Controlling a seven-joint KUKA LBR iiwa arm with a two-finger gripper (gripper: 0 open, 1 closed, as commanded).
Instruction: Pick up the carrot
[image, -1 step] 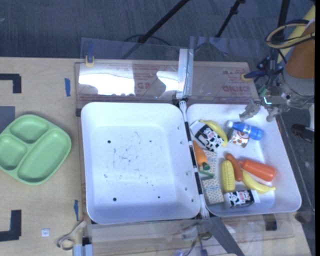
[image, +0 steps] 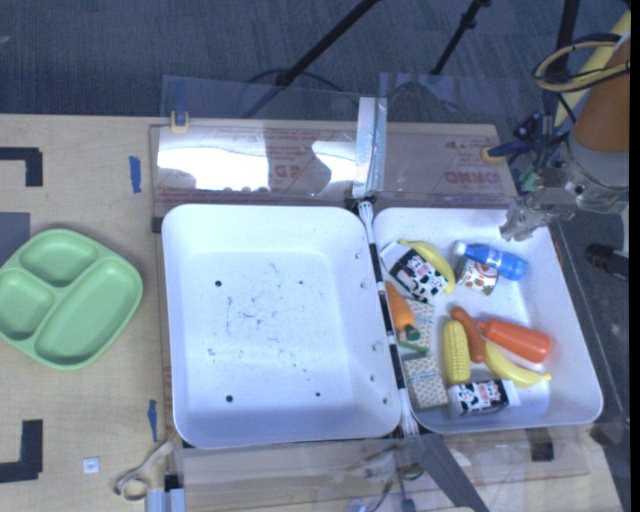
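Note:
The carrot (image: 400, 310) is a small orange piece with a green top. It lies in the right bin (image: 575, 345) against that bin's left wall, just below a cow-patterned carton (image: 420, 275). My gripper (image: 522, 218) hangs over the bin's far right corner, above and to the right of a blue bottle (image: 492, 264). It is well away from the carrot, and I see nothing held in it.
Around the carrot lie a corn cob (image: 456, 350), an orange bottle (image: 516, 340), two bananas (image: 428, 253) (image: 516, 373) and a second cow-patterned carton (image: 480, 397). The left bin (image: 270, 310) adjoins on the left. A green divided plate (image: 65, 297) sits on the bench at the far left.

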